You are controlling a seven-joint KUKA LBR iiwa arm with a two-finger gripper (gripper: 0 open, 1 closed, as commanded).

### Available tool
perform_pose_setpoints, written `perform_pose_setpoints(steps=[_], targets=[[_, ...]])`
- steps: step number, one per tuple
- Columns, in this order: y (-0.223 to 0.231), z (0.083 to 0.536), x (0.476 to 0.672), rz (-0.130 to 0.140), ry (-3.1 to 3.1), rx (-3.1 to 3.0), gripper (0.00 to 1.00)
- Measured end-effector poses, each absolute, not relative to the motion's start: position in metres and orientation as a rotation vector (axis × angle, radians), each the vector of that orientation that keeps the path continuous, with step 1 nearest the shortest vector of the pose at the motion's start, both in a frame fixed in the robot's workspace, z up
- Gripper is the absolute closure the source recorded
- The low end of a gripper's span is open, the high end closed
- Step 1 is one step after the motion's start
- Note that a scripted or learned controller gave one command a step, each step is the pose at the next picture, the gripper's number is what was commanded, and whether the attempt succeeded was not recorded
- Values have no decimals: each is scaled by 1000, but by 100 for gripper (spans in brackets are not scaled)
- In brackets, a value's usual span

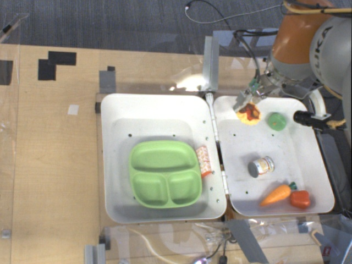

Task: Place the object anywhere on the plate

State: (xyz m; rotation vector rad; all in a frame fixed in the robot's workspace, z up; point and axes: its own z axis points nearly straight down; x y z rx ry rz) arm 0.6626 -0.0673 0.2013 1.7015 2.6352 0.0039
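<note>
Where the gripper (pixel 246 99) meets a yellow-red object (pixel 249 114) in the right bin (pixel 308 164), I cannot tell its jaw state. Plate (pixel 165 174) sits in the left bin (pixel 118 147).

grey arm (pixel 333 48) with orange band, black cables trailing.

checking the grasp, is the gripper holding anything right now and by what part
Cannot be told. The gripper sits right at the yellow-and-red toy in the right bin.

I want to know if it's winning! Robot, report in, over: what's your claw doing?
Gripper over yellow-and-red toy, right bin's far corner; grasp unconfirmed. Green plate waiting in left bin. Small packet beside plate's right edge.
</note>
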Motion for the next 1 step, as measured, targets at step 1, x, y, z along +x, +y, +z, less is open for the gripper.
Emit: perform_pose_setpoints(steps=[1], targets=[[-3,185,605,4,2725,1557,100]])
